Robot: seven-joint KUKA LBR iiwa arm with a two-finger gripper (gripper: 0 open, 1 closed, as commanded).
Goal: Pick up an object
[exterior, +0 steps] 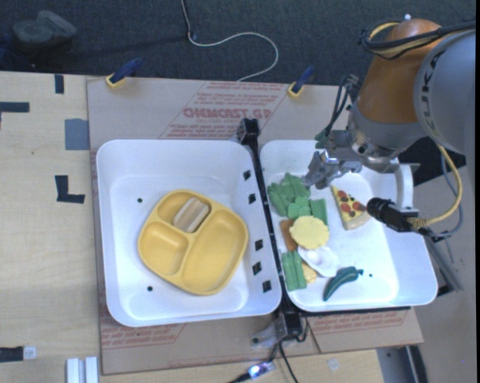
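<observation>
My gripper (320, 172) hangs over the back of the right bin (407, 282), just right of a green leafy toy (287, 192). Nothing shows between its fingers. To its right lies a pizza slice toy (351, 207). Below it a pile holds a green block (310, 210), a yellow round piece (309, 232), a white piece (320, 259), an orange piece (286, 227) and a long green strip (292, 268). A dark green pepper (341, 280) lies near the bin's front.
The left bin (120, 214) holds a yellow divided plate (194, 242) with a tan piece (191, 213) in its back compartment. A black divider (258, 206) runs between the bins. The arm's cable (431, 222) loops at the right.
</observation>
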